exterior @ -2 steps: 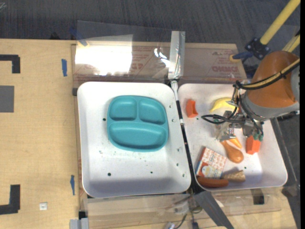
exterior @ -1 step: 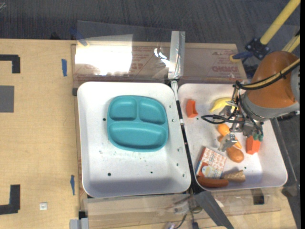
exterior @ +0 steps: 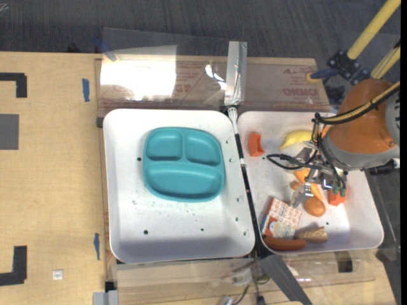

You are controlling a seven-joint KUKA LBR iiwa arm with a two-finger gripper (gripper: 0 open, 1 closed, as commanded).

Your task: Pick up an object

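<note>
Over right bin [exterior: 375, 224], gripper [exterior: 313, 186]

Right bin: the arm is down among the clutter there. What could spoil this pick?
1. The tool sits among tightly packed items, an orange piece, a banana and a carton, so it may nudge neighbours or catch two.
2. Black cables trail over the right bin and could snag an item.
3. The arm hides part of the pile, so a grasp is hard to confirm.
</note>
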